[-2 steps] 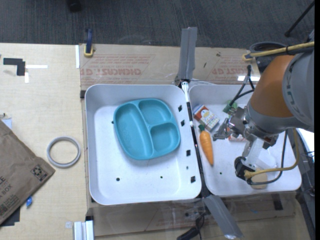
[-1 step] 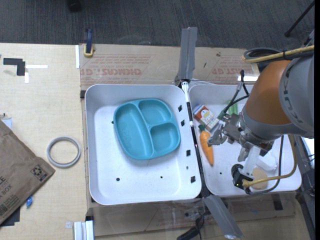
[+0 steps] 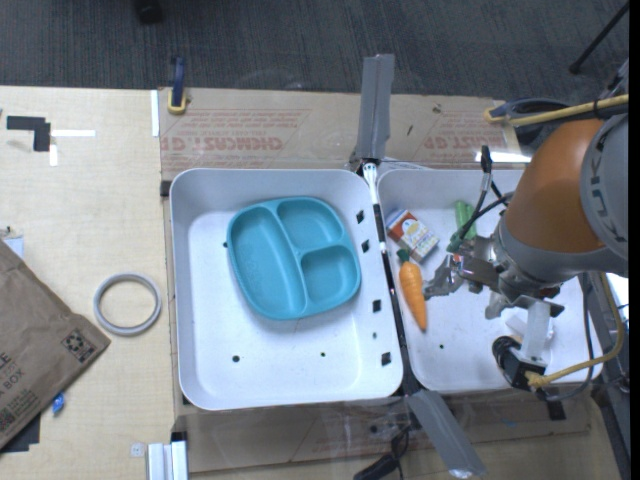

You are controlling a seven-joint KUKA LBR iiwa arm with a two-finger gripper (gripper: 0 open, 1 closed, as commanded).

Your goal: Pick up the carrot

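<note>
The orange carrot [image 3: 412, 294] lies in the right bin [image 3: 440, 373], lengthwise against its left wall, with its green stub pointing to the back. My gripper [image 3: 440, 282] hangs low just right of the carrot's upper half, close to it; I cannot make out contact. The grey arm with its orange band [image 3: 560, 193] covers the bin's right half. Nothing visibly lifts the carrot off the bin floor.
A small red-and-white carton [image 3: 412, 234] and a green item [image 3: 463, 216] lie behind the carrot. The left bin [image 3: 200, 368] holds a blue divided plate [image 3: 295, 258]. A tape ring [image 3: 127, 302] and a brown cardboard piece [image 3: 35, 353] lie on the bench at left.
</note>
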